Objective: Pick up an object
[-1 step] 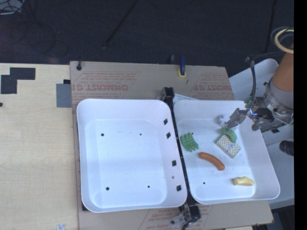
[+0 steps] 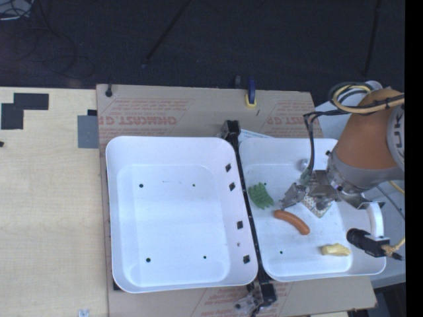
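White plastic forms 2 shallow bins side by side: the left bin comes first, then the right bin. In the right bin, a green leafy piece lies nearest the divider. An orange sausage-shaped piece lies just right of it, directly below the gripper, apart from the fingers. Whether those fingers stand wide or narrow, I cannot tell. A small yellow piece rests near the bin's lower right corner.
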